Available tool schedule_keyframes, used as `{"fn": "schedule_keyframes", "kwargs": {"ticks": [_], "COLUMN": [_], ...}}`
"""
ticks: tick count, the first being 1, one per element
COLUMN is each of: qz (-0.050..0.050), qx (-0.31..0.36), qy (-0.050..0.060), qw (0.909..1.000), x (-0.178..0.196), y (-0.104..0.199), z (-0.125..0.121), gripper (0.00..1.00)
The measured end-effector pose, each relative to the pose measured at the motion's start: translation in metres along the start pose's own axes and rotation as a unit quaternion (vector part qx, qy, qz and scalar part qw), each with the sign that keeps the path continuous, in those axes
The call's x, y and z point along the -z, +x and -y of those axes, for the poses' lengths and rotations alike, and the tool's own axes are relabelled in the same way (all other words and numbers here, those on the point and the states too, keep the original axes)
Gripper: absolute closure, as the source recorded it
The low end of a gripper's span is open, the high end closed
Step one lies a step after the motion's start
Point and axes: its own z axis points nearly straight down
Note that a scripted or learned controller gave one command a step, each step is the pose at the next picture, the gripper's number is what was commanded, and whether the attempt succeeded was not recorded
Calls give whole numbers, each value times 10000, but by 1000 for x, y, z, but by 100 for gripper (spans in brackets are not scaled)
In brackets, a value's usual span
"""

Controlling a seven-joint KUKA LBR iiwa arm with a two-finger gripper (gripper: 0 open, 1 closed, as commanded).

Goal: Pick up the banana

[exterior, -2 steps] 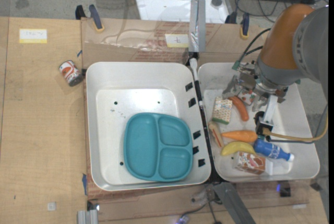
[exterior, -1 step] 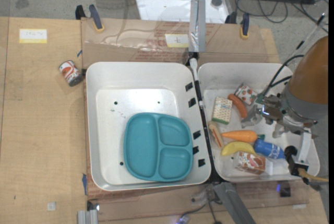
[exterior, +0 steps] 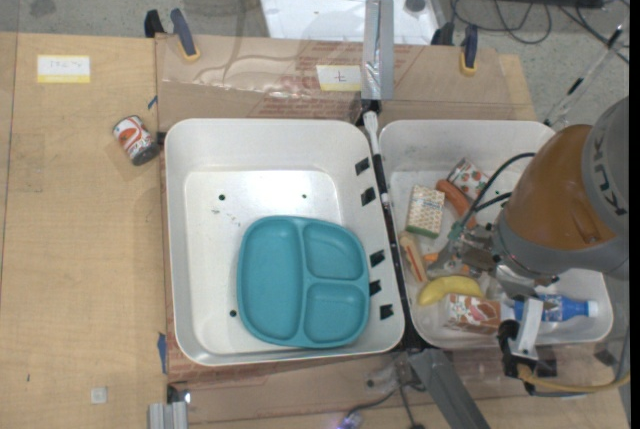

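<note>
My arm [exterior: 575,202] is reaching in from the right, and its grey body and orange band are covering much of the right bin [exterior: 520,135]. My tool [exterior: 478,255] is sitting low at the arm's left side, over the clutter in that bin; whether it is apart or together I cannot tell, since the arm is blocking it.

Nearest the front edge of the right bin, a small printed packet [exterior: 472,314] is lying flat, and a white bottle with a blue label [exterior: 560,310] is lying on its side just to the right of it. The banana [exterior: 448,289] is lying just behind the packet, curved and yellow, near the bin's left wall and just below my tool. I am seeing nothing clamped on it. An orange carrot-like piece [exterior: 413,260] is lying beside the banana's left end. Further back, a cream box [exterior: 426,210] is resting at a tilt, with a red-and-white packet [exterior: 466,181] behind it.

In the left bin [exterior: 195,217], a teal divided plate [exterior: 302,281] is sitting toward the front right.

On the tabletop [exterior: 70,237] beyond the left bin's far left corner, a small can [exterior: 133,138] is lying on its side. Clamps [exterior: 183,34] are gripping the cardboard at the far edge.
</note>
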Motion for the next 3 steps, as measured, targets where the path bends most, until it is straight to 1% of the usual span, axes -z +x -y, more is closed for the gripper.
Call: {"fn": "schedule_keyframes", "kwargs": {"ticks": [1,2,3], "qz": [-4,-3,3], "qx": [-32,-33,765], "qy": [-17,-8,14], "qw": [10000,10000,9971], "x": [10,10,-9], "y": [-1,-2,9], "z": [-1,-1,8], "gripper": [100,0,0]}}
